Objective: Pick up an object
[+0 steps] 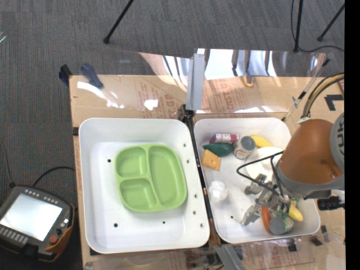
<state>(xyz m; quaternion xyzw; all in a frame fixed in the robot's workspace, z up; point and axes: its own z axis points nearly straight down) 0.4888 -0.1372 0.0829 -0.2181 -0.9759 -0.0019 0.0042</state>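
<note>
Orange object (265, 218) by the right bin's (225, 232) near edge awaits gripping; the tool (254, 211) hangs spread beside it, next needing to close.

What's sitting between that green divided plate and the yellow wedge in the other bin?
In the camera view, only the bins' white rims lie between the green plate and the yellow wedge; no object sits there.

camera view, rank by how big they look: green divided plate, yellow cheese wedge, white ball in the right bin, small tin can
1. green divided plate, by far the largest
2. yellow cheese wedge
3. white ball and small tin can: these two look about alike, so no ranking between them
</note>
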